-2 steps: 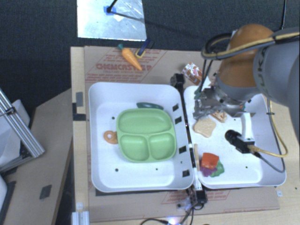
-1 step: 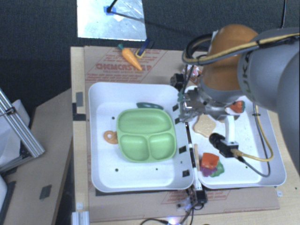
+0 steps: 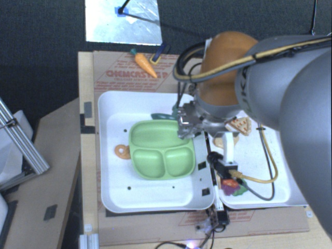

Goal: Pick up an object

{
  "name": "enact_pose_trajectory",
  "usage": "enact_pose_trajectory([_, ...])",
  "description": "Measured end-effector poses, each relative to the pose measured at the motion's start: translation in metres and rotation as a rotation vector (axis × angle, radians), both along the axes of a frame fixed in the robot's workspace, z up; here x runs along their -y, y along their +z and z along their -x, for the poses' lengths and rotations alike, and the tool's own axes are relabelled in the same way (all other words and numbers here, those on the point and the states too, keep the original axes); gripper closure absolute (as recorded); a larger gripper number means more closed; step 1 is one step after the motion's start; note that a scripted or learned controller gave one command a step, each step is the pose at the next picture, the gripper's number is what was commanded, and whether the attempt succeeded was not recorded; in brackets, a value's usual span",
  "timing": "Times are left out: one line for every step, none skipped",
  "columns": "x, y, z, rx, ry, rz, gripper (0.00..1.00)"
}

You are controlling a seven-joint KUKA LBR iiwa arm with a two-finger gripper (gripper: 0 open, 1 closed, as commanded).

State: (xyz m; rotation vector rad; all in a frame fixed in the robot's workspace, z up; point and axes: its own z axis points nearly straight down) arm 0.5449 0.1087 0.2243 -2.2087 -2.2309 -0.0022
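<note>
I see my claw (image 3: 185,124) low over the left bin (image 3: 111,113), at the upper right corner of the green divided plate (image 3: 160,149). The metal end sits right at the plate's rim, but from this slanted view I cannot tell how far apart the claw stands, nor whether anything is between it. The arm's orange band (image 3: 223,66) and grey body cover much of the right bin (image 3: 275,191).

The green plate lies near the middle of the left bin, with three compartments, one long one at the back and two smaller ones at the front. A small orange ring (image 3: 122,151) lies just beside the plate's left edge, on the bin floor. A dark teal piece (image 3: 163,116) shows behind the plate's back rim, close to the claw. There is bare white floor in front of the plate and along the bin's left wall.

In the right bin I count one tan waffle-like piece (image 3: 239,124) near the back, and one cluster of orange, purple and green toys (image 3: 232,185) near the front left corner. A yellow cable (image 3: 259,178) loops across that bin.

Outside the bins, one toy carrot (image 3: 145,65) lies on the cardboard on the worktop (image 3: 62,134) behind the left bin.
</note>
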Motion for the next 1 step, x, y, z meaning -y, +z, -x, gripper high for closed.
enact_pose_trajectory([0.0094,-0.0092,0.0011,0.001,-0.01,0.003,1.0])
